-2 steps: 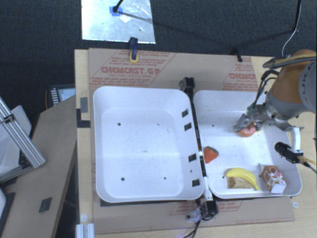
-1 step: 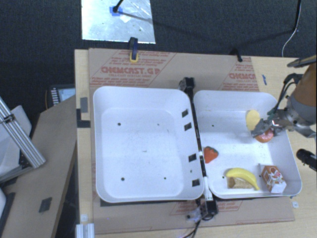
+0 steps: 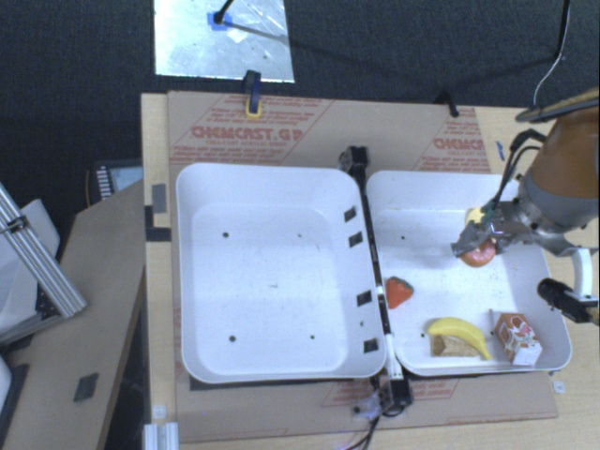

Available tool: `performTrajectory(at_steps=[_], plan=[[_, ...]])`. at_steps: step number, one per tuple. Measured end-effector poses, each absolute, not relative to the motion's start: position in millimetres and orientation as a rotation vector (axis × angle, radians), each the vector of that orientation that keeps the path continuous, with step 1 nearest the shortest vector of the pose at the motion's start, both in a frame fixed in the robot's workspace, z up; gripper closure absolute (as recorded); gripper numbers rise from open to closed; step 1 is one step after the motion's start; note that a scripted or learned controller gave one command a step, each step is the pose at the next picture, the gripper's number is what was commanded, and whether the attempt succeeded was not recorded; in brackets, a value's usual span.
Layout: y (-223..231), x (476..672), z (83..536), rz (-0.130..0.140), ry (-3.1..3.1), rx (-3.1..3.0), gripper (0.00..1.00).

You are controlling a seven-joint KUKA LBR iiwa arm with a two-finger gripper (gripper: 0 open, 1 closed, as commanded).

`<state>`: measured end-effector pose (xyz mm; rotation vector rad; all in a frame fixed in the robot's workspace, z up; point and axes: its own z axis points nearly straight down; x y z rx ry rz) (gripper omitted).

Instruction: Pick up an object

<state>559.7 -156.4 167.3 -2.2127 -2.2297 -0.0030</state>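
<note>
A small red round object (image 3: 480, 255), tomato-like, is lying in the right bin (image 3: 422, 195), toward its far right side, and the hand (image 3: 480, 239) is sitting directly over it, its dark tips meeting the object's upper edge. A spot of yellow (image 3: 475, 217) is showing just behind the hand; what it belongs to is too small to tell. Whether the hand is released or clenched cannot be made out from this slant, nor whether the red object is actually between its tips.

The relation the coming move is turning on: the red object is lying straight below the hand and a little toward the near edge of the bin, so the reach looks vertical rather than sideways. Being round, it is offering no long axis to line up with.

Moving outward, the right bin is holding four other items, one of each: a red strawberry-like piece (image 3: 398, 292) beside the divider, a yellow banana (image 3: 459, 332) lying crosswise along the near wall, a tan piece (image 3: 454, 346) touching and partly under the banana, and a small red-and-white box (image 3: 517, 337) in the near right corner. The left bin (image 3: 192, 195) is standing beside it on the surface (image 3: 309, 120).
</note>
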Motion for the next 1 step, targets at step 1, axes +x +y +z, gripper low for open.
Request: performTrajectory(at_steps=[1], plan=[[-81.9,538.3,148.3,-0.001,-2.229,-2.206,1.00]])
